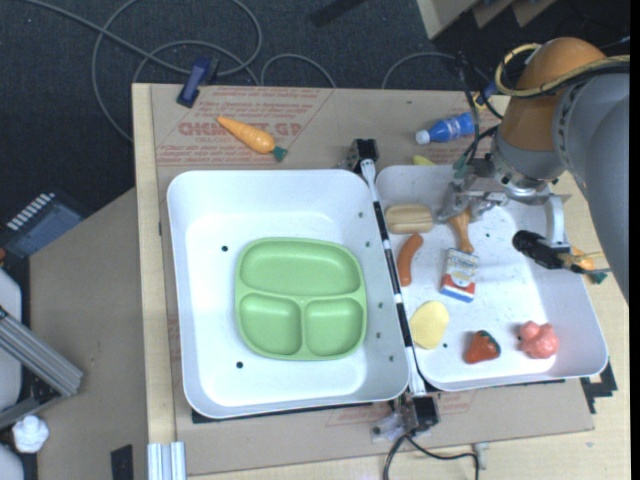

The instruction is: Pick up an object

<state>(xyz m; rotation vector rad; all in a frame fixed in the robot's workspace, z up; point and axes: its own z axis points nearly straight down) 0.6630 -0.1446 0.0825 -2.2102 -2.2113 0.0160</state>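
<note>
Two bins: left bin (190,268) carries a green divided tray (300,296); right bin (590,338) carries my pick candidates.
Near row: strawberry (482,346), pink toy (539,339), yellow chip (430,324), spread apart, so each looks reachable.
Middle: small carton (459,275), sausage (408,258).
Far: bread roll (407,217), orange stick (460,234).
My gripper (468,200): low over the far end, just above the orange stick; jaw spread and contact, cannot tell.

cardboard sheet (300,118) | red print, partly legible "CHE…GR…" | other labels unreadable
</note>
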